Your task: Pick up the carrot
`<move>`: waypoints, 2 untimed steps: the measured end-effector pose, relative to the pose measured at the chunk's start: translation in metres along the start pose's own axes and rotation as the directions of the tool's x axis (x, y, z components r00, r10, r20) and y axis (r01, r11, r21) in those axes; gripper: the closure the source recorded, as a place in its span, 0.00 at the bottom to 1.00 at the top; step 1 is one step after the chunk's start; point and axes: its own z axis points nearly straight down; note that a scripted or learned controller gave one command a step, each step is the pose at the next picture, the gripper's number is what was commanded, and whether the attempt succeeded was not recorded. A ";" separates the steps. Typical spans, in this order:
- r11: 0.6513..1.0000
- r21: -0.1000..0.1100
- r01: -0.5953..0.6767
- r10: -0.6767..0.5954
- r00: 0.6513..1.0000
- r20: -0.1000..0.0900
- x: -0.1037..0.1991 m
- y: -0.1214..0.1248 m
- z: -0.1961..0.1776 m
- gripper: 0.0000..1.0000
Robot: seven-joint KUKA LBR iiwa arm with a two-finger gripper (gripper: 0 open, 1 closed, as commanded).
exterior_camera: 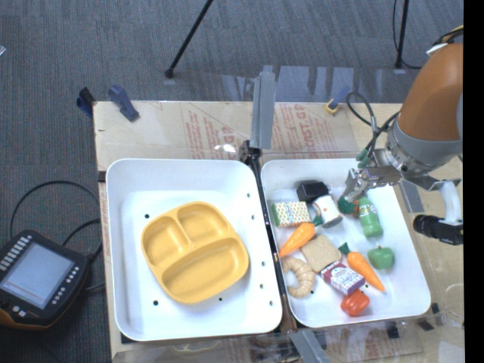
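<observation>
Orange carrot (296, 238) lies diagonally, tip toward lower left; whether the gripper (357, 190) grasps anything, I cannot tell.

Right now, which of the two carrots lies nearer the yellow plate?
The carrot by the right bin's left wall, its tip toward the yellow plate. The other carrot lies further right, beside the green pepper.

Floor: dark grey carpet (113, 36). Bench top (181, 131) is brown board with red printing. Black tripod legs (195, 29) stand beyond the bench's far edge. A teach pendant (38, 274) lies on the carpet off the bench's left edge, cable (45, 195) looping behind it.
</observation>
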 end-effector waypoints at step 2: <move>0.990 0.008 -0.144 0.144 0.990 0.001 -0.024 -0.071 0.135 0.00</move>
